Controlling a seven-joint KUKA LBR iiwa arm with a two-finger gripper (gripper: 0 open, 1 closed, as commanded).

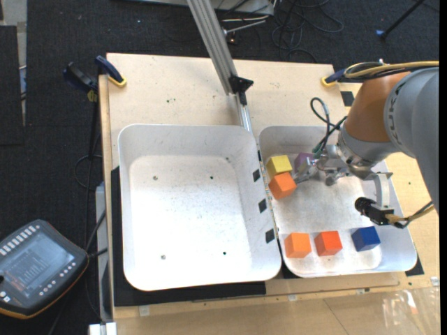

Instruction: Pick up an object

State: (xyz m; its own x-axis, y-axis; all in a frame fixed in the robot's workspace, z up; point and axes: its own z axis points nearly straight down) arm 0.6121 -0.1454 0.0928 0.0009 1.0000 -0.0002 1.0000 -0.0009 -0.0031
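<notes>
The right bin (347,199) holds several cubes. A yellow cube (279,164) and an orange cube (282,185) sit touching near its left wall. A small purple block (302,160) lies just right of the yellow cube, partly hidden by the gripper. Along the bin's front edge stand two orange cubes (298,244) (328,242) and a blue cube (365,239). My gripper (308,171) reaches in from the right, low in the bin, its tip right beside the purple block and the upper orange cube. I cannot make out whether anything is held.
The left bin (188,208) lies beside the right one, sharing a middle wall. A slanted metal pole (216,40) rises from the back of the bench. A teach pendant (35,267) sits on the floor at lower left. Cables hang off the wrist.
</notes>
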